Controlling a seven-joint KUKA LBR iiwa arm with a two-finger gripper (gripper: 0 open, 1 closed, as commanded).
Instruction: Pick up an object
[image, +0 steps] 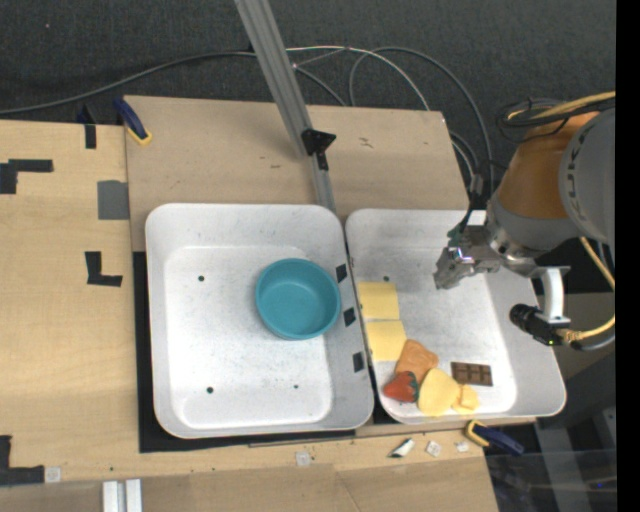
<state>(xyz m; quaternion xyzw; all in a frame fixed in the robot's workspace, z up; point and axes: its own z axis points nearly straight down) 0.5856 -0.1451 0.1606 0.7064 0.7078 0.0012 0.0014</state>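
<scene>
You have one wooden worktop (250, 140), pale plywood with a matte grain, carrying two shallow white bins with rounded corners and faintly speckled floors. The left bin (180, 330) holds one thing: a round teal bowl (297, 298), smooth and plastic-looking, sitting upright toward the bin's right side. The right bin (530, 400) holds the rest, clustered along its left and near edges.

Above the right bin you see the one arm (560, 185), grey with an orange band, reaching in from the right. Its gripper (455, 265) hangs over the bin's upper middle, well apart from every object. At this slant you cannot tell whether the fingers are parted or closed; nothing shows between them.

Count the smaller things in that bin. Two flat pale-yellow squares, like cheese slices, lie by the left wall: the upper slice (378, 299) and the lower slice (386, 338), touching edge to edge. Just below them sits one orange wedge (417, 356), one small red piece (400, 387) with a touch of green, possibly a strawberry, and one rounded yellow lump (436, 392) with a smaller yellow bit (467, 398) against it. One dark brown ridged bar (472, 374), chocolate-like, lies just to the right of the wedge.
</scene>
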